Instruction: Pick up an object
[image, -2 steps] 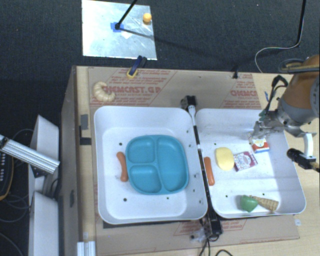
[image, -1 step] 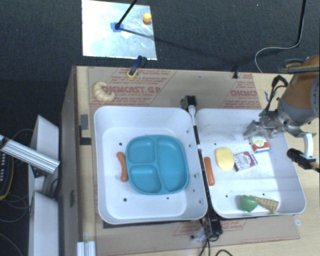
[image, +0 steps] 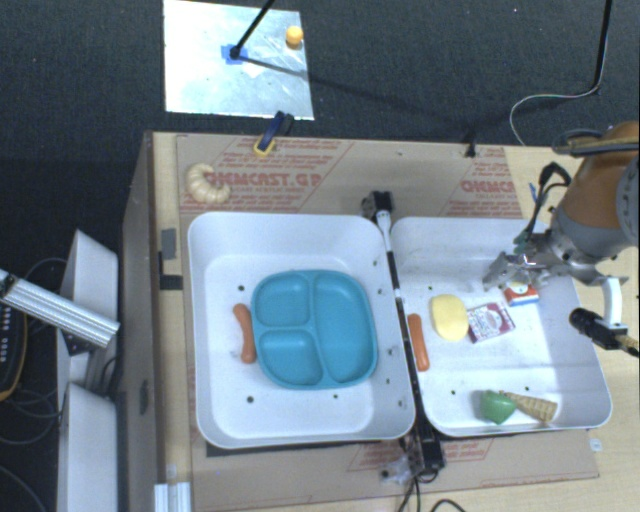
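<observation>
The right bin (image: 445, 238) holds a yellow rounded block (image: 450, 317), a red-and-white packet (image: 491, 322), a small red, white and blue item (image: 521, 294), an orange sausage (image: 417, 341) by its left wall, and a green piece (image: 494, 405) touching a waffle cone (image: 535, 406) at the front. My gripper (image: 508, 268) hangs over the bin's far right part, just above and left of the small red, white and blue item. Nothing shows in its grip.
The left bin (image: 215, 245) carries a blue divided plate (image: 313, 328) with a second orange sausage (image: 244, 332) beside it. A pale pastry-like piece (image: 207, 182) and a yellow-and-blue tool (image: 272, 133) lie on the cardboard behind the bins. A black bracket (image: 598, 328) juts out at the right.
</observation>
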